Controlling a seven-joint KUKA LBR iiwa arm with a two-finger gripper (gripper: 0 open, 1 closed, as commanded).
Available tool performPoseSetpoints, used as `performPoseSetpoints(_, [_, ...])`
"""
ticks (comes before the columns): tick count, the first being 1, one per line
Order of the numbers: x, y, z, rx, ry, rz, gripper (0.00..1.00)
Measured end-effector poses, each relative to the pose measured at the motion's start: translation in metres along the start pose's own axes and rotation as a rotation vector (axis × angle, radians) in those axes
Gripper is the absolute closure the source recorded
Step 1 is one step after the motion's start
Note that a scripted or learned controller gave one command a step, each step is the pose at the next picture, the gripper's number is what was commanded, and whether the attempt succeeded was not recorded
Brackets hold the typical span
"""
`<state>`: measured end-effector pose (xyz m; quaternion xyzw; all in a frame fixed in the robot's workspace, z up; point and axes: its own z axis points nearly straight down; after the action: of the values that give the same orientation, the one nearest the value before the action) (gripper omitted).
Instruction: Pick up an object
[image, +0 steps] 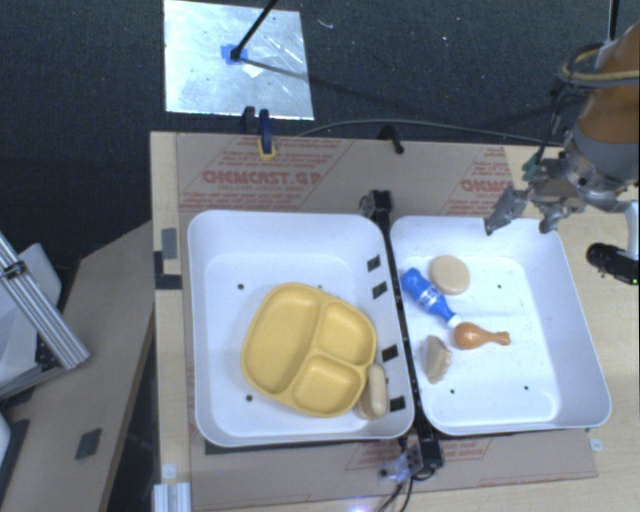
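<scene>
My gripper (524, 216) hangs over the back edge of the right bin (560, 340), its two dark fingers spread open with nothing between them. Well below and left of it in that bin lie a round beige bun-like piece (450, 273), a blue bottle (425, 294) with a white cap, an orange drumstick-shaped toy (480, 337) and a tan wedge-shaped piece (437, 358). None of them touches the gripper.
The left bin (225, 290) holds a yellow compartment tray (309, 348) and a small beige piece (375, 390) by its right wall. A black divider (392, 300) with clips runs between the bins. The grey arm (605, 130) with its orange band stands at the upper right.
</scene>
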<state>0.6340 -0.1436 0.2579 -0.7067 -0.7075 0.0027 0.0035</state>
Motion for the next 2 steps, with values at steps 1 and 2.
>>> performPoseSetpoints(1, [0.0, 0.002, -0.006, -0.01, -0.002, -0.002, 0.0])
performPoseSetpoints(2, [0.006, 0.004, 0.036, -0.008, -0.001, -0.004, 0.0])
